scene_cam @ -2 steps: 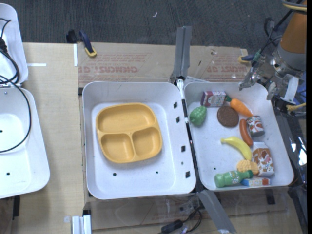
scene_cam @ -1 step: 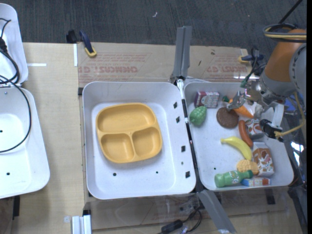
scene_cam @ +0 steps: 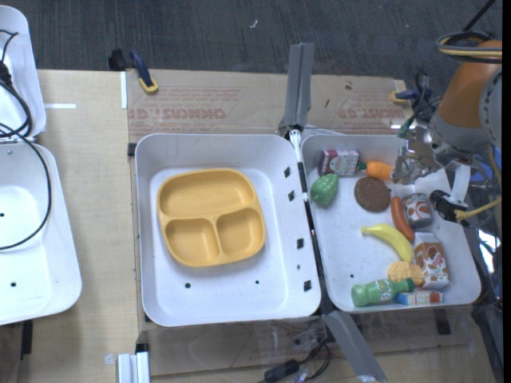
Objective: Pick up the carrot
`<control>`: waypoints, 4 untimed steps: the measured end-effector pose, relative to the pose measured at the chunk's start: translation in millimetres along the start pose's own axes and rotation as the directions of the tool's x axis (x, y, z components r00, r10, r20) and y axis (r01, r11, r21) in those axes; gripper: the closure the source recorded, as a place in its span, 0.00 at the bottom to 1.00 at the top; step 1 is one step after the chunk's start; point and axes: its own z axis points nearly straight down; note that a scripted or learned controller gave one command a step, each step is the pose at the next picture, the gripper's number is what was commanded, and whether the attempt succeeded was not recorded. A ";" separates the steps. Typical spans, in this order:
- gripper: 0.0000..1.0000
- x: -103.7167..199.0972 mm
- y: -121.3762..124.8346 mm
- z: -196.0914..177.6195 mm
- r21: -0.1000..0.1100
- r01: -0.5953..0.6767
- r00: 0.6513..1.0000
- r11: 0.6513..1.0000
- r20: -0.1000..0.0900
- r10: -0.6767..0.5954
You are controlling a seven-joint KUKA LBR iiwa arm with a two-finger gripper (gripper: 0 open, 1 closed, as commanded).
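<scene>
The carrot [scene_cam: 378,168] is a small orange piece lying near the far edge of the right bin [scene_cam: 343,271], between a purple-and-white packet [scene_cam: 341,163] and a brown round patty [scene_cam: 372,194]. My gripper [scene_cam: 408,171] hangs just to the right of the carrot, low over the bin's far right corner, close to it. Nothing can be made out in its grasp.
The right bin also holds a green vegetable [scene_cam: 324,189], a red sausage [scene_cam: 402,218], a can [scene_cam: 417,211], a banana [scene_cam: 389,239], a green bottle [scene_cam: 382,292] and a small carton [scene_cam: 431,263]. A yellow divided plate [scene_cam: 211,215] lies in the left bin [scene_cam: 160,286].
</scene>
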 end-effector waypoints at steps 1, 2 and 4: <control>0.00 -0.2 0.0 0.0 0.000 -0.001 1.000 1.000 0.000 0.001; 0.00 6.5 8.4 12.3 0.019 0.016 1.000 1.000 0.003 -0.016; 0.00 5.9 5.5 6.9 0.031 0.014 1.000 0.999 0.003 -0.014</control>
